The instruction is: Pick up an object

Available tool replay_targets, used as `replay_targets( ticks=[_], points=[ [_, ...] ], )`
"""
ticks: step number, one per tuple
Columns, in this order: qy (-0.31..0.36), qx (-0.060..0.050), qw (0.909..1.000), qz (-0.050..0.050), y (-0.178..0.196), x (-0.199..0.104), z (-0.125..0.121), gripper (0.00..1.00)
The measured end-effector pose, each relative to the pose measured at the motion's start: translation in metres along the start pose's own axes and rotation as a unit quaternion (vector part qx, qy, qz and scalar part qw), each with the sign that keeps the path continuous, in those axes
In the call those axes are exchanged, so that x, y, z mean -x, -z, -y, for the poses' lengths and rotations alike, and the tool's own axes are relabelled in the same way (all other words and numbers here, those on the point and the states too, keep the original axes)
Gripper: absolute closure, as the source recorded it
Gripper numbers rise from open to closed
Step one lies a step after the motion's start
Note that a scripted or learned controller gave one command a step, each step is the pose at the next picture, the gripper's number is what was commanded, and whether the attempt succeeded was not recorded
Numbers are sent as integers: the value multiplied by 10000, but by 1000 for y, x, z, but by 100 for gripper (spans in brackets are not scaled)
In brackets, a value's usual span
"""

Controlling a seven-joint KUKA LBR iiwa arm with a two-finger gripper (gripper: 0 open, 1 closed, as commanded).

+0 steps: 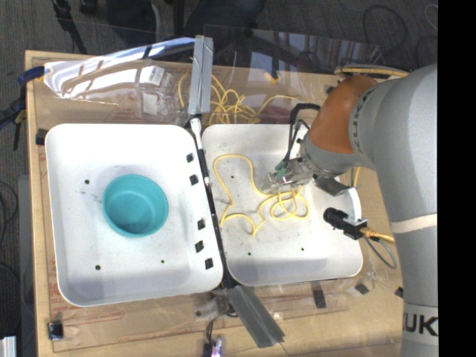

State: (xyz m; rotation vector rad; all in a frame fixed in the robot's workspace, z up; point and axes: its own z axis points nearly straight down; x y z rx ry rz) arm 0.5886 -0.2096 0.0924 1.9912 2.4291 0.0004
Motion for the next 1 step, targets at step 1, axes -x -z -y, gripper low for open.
replay_targets(
  ticks=[1],
  points=[
    [911, -22, 9958, -18, -1, -12, 33, 0]
  ],
)
